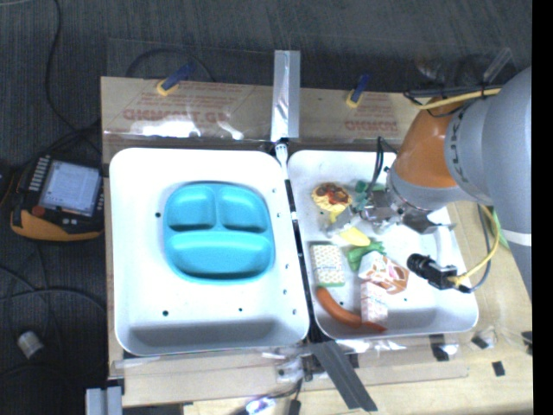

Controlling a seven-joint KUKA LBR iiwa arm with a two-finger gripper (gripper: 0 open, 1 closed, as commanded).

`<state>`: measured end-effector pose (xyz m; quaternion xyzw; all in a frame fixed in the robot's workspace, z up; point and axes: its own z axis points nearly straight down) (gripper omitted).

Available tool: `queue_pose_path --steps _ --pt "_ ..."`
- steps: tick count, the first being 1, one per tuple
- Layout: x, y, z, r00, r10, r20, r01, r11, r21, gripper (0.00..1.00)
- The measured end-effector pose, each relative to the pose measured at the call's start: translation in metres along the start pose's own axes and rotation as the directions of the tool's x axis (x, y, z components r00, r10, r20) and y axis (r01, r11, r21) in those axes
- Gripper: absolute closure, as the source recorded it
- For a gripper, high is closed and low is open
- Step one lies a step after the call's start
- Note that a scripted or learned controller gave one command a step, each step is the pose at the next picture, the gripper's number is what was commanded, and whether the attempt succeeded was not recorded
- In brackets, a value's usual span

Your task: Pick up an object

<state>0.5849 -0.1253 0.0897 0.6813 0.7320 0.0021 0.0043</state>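
The right bin [458, 318] holds several toy foods. A round pizza-like piece [331, 196] lies at its back left, with a yellow piece [352, 235] and a green piece [363, 254] in front of it. Further forward are a white-and-green checked pack [328, 264], a red-and-white piece [385, 273], a small pale box [373, 302] and a brown sausage [335, 309]. My gripper [373, 207] reaches down into this bin from the right, just right of the pizza-like piece and just behind the yellow one. Nothing shows as held in it.
The left bin [138, 318] holds a blue divided plate [219, 231] in its middle. A ridge between the two bins [294, 232] separates them. A handheld device [65, 193] lies on the floor at the left, off the bench.
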Motion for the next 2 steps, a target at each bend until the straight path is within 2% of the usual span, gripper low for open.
queue_pose_path --steps 1,2 --pt "0.001 0.001 -0.01 1.0 0.0 -0.003 0.0 1.0 -0.002 1.0" --pt "0.126 0.06 -0.093 0.999 0.051 -0.002 -0.051 0.999 0.012 1.0"
